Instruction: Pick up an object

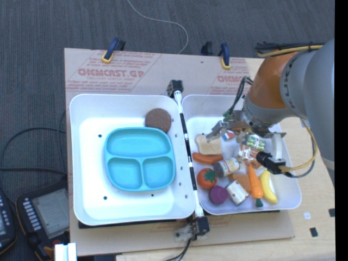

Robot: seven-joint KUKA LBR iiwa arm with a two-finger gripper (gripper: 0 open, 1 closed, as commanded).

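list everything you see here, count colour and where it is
white bins: 2, white, side by side on the bench
divided plate: 1, light blue, three compartments, middle of left bin
round patty: 1, brown, left bin, beyond the plate near the divider
bread slice: 1, tan, right bin, left part
sausage: 1, orange-red, right bin, just below the bread slice
tomato: 1, red with green top, right bin, near edge
purple toy food: 1, purple, right bin, near edge
carrot: 1, orange, right bin
banana: 1, yellow, right bin, right of the carrot
clamps: 2 seen clearly, blue and yellow, far board edge
arm: 1, grey with orange band, over right bin
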